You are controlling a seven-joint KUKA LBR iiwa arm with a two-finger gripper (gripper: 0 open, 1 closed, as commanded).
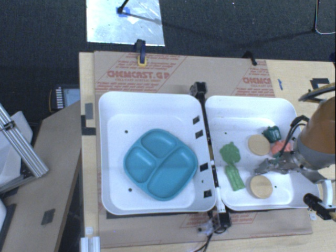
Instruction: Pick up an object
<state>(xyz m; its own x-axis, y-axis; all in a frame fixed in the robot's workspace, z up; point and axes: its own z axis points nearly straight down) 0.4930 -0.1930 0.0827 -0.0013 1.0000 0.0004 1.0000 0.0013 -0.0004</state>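
Note:
The right bin holds two round tan discs, one further back and one near the front. A green leafy piece and a green oblong piece lie at its left side. A teal object and an orange-red object sit toward the back right, partly hidden by the arm. My gripper hangs low in this bin between the two discs, pointing left. Nothing shows as held in it.
The left bin contains a blue divided plate. A black divider with clips runs between the bins. The arm's grey body covers the right bin's right edge. A shiny metal sheet lies on the floor behind the bench.

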